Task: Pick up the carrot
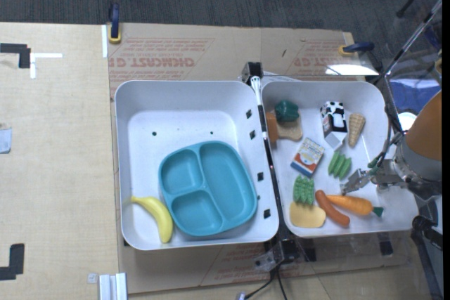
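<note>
Metallic and thin, the end effector [355,182] is hovering low in the right bin [380,98], its fingers looking slightly parted and gripping nothing; we are judging that from a small, cluttered patch, so the exact opening is uncertain. Just below its tip the carrot [349,204] is lying flat on the bin floor near the front wall, apart from the fingers.

We are reading the carrot's long axis as running roughly left to right, dipping slightly toward the right. Its green stem end is pointing right, toward the arm, and its orange body is stretching left toward the sausage [332,209], which is lying right alongside its left end.

For a clean grasp, we are judging that the fingers should straddle the carrot across its narrow width, near the thicker middle, with the closing direction square to that long axis. Coming straight down matters, because the sausage and the yellow wedge [307,216] are crowding the left end, and the green pea pods [339,164] are sitting just up and left of the end effector.
</note>
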You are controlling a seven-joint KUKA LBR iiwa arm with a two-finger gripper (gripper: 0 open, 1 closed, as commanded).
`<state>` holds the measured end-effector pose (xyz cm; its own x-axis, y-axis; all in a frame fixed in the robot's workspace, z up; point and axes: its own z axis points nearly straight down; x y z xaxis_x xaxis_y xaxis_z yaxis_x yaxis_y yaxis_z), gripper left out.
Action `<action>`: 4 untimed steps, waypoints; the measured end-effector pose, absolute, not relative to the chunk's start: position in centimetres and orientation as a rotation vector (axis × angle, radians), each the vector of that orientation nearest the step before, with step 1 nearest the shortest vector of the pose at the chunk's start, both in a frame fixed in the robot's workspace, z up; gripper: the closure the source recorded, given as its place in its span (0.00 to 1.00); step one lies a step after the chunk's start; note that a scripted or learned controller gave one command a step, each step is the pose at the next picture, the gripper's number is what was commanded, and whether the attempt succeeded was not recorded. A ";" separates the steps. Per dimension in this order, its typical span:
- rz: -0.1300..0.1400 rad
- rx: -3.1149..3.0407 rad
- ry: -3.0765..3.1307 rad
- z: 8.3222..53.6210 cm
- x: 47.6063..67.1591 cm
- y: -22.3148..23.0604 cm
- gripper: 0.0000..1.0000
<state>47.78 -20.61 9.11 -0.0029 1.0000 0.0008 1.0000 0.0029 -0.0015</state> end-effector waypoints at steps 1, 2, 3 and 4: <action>-0.002 -1.786 -2.586 9.2 47.9 -18.5 0.00; -0.002 -1.035 -2.972 9.3 48.1 -17.6 0.00; -0.003 -1.044 -2.976 10.2 48.4 -17.6 1.00; 0.000 -1.006 -2.982 9.2 47.9 -20.3 1.00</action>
